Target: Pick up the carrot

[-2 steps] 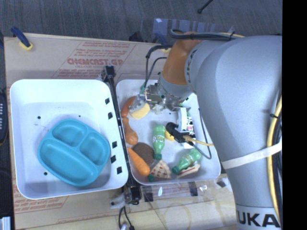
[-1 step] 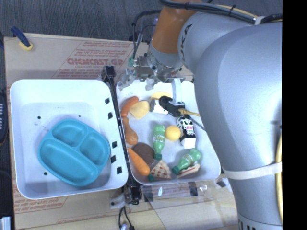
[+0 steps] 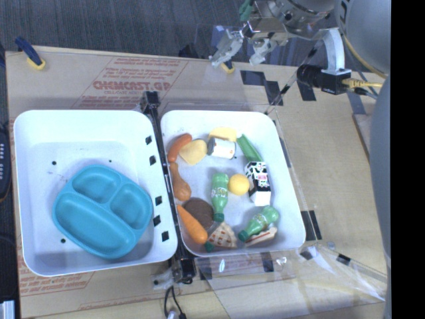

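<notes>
Progress: we judge nothing done yet; the carrot lies untouched.
Carrot: lower left of the right bin, beside a brown item.
Claw: claw at upper centre, above cardboard, fingers spread, gripping nothing.
Left: reach, descend, grasp, lift.
Surface: we see a cardboard-covered counter; dark floor along the top.

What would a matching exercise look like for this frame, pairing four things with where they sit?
Things:
1. carrot
2. blue divided plate
3. gripper
4. milk carton with cow print

Places:
A. in the left bin
B. above the bench, beyond the bins' far edge
C. near the front left corner of the right bin
D. toward the right side of the right bin

Pairs: 1-C, 2-A, 3-B, 4-D
</notes>
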`<action>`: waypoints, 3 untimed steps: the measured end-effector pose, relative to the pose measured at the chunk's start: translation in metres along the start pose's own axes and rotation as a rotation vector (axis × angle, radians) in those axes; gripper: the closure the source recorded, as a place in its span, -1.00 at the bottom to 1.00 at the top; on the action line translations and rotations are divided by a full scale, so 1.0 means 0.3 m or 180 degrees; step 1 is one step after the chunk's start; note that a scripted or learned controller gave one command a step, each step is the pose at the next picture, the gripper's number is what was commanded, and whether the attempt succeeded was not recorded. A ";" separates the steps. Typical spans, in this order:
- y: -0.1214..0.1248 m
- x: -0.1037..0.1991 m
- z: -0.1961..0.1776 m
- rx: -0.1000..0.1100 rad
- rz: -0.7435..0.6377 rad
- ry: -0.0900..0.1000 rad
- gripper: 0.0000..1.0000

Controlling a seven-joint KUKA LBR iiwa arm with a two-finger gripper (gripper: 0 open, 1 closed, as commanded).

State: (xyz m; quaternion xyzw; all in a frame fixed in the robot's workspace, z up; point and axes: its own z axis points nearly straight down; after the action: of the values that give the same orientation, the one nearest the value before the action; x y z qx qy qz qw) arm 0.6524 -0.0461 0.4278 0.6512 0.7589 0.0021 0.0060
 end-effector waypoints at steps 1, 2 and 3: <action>0.001 0.129 0.658 0.0107 0.0564 0.0020 -1.00; -0.088 -0.272 0.484 0.0049 0.0004 -0.0004 -1.00; -0.120 -0.192 -0.251 0.0005 -0.0684 -0.0007 -1.00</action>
State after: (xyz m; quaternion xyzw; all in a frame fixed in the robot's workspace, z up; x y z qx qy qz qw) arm 0.6247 -0.1080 0.5031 0.5661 0.8243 0.0002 0.0065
